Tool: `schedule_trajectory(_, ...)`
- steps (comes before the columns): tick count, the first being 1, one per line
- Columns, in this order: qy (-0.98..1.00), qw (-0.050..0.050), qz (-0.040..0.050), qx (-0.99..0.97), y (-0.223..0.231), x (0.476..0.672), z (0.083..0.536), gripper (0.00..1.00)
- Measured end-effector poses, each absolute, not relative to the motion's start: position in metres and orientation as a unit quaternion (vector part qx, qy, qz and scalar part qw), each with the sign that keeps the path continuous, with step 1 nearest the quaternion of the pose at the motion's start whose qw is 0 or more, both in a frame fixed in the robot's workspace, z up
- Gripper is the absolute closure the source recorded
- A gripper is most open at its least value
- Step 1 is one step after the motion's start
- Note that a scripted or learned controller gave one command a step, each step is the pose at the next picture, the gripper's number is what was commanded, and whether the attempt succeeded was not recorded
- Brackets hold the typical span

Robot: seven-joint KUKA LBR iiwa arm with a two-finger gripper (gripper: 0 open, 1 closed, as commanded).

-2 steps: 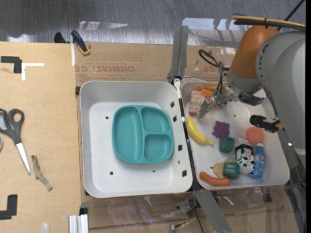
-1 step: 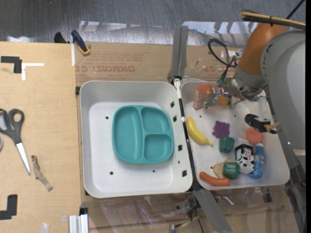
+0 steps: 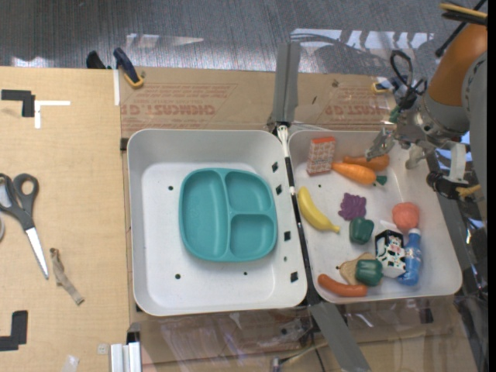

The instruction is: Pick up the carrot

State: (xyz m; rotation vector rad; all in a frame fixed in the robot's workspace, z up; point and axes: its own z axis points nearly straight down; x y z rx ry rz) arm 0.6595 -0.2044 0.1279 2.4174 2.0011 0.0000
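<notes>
Orange and tapered, the carrot (image 3: 355,172) lay in the upper part of the right bin (image 3: 446,242), right of centre in the frame, while the gripper (image 3: 381,147) hung just above its thick end, fingers slightly parted and closed on nothing.

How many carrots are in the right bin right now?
1. The carrot lies near the right bin's back wall, beside the small box, with the gripper just above it. Others could hide under the arm.
</notes>
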Motion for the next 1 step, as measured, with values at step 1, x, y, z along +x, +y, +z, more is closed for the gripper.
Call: schedule_trajectory(1, 0.589, 0.001, -0.0003, 0.808, -0.1534, 0.6595, 0.0938, 0.0)
